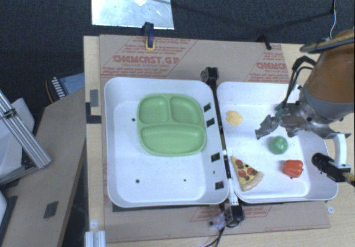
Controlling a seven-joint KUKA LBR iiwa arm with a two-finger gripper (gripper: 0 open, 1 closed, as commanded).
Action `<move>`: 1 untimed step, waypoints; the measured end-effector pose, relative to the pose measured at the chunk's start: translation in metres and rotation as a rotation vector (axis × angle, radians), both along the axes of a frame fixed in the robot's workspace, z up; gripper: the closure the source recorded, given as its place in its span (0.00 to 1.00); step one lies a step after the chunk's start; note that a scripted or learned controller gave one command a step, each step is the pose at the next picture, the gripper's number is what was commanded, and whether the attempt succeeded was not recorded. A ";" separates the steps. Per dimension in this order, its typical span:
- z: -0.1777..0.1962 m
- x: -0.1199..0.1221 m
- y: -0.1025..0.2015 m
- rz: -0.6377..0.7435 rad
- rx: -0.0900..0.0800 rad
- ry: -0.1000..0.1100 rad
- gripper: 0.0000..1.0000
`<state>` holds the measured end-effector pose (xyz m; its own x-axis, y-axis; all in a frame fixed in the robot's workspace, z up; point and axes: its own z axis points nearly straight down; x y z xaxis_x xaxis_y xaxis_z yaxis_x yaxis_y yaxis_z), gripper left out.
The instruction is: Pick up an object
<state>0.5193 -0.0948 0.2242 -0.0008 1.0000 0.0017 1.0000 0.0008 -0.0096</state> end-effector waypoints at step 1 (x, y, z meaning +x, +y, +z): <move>0.005 0.002 0.000 0.002 -0.002 -0.011 0.00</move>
<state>0.5216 -0.0948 0.2291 -0.0028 1.0000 0.0001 1.0000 0.0028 0.0011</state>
